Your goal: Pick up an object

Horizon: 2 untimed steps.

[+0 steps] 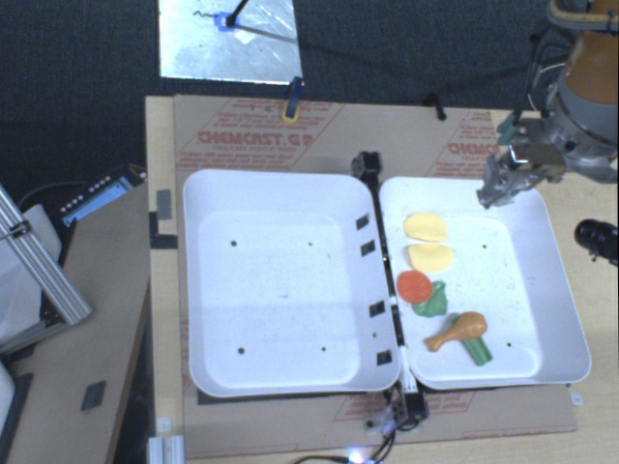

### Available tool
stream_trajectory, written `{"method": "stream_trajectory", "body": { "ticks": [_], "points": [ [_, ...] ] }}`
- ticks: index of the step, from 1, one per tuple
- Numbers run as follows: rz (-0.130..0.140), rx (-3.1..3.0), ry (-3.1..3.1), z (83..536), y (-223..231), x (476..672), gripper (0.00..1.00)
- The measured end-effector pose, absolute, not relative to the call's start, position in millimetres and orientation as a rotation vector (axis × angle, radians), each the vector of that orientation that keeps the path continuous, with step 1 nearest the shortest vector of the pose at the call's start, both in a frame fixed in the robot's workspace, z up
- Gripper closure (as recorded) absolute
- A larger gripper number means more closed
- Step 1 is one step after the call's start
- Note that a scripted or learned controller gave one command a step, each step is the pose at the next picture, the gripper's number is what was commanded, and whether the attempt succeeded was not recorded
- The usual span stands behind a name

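1. Camera view put my gripper (pixel 501 193) over the far rim of the right bin (pixel 551 259), hanging from the grey arm (pixel 580 95) with its orange band. I saw nothing caught in the claw; how wide it stood I could not tell from that slant.

2. Nearest the gripper, toward the bin's middle, lay a pale yellow piece (pixel 426 227), flat and rounded, and a second yellow piece (pixel 430 257) sat just beyond it, the two almost touching.

3. Further from the gripper along the same line came a red disc (pixel 414 286) resting against a green leafy piece (pixel 434 301).

4. Farthest from the gripper, near the bin's front rim, lay the drumstick (pixel 456 333), orange-brown, with a fat rounded end and a thin shank pointing to the divider, and a green stub (pixel 480 352) touching it.

5. I judged all of these to be light toy food, stiff and probably smooth plastic, so apt to skid rather than break.

6. My pick would have been the drumstick: its narrow shank looked like the easiest place to close on, crosswise to its length. The flat yellow pieces seemed likelier to slip under the fingertips.

7. Beyond the right bin from the gripper, the left bin (pixel 280 278) showed only its white floor.
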<state>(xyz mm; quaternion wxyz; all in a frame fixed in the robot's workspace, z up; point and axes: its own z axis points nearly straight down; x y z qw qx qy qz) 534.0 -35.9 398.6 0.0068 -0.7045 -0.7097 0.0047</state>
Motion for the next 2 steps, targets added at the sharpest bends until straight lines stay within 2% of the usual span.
{"method": "stream_trajectory", "body": {
  "ticks": [1,2],
  "points": [
    [0.008,-2.202,-2.229,286.8,47.1,521.5,1.00],
    [-0.024,-2.221,-2.238,428.3,66.3,549.5,1.00]
  ]
}}
